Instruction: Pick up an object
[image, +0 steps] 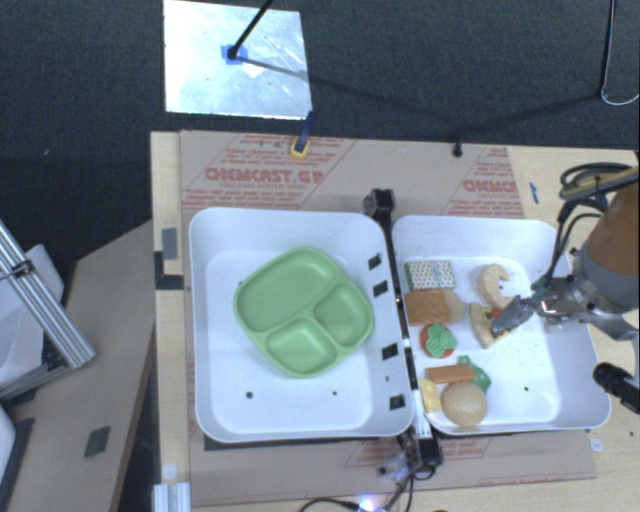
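My gripper reaches in from the right and sits low in the right bin, right over a tan wedge-shaped food piece with a bit of red beside it. Just behind it lies a cream curved piece. Left of it are a speckled square, a brown bread-like block and a red tomato-like piece with green. At the bin's front lie an orange stick with green, a yellow piece and a beige round bun.
The left bin holds a green divided plate. A black divider runs between the two bins. The arm's grey body and cables stand over the right bin's right edge.
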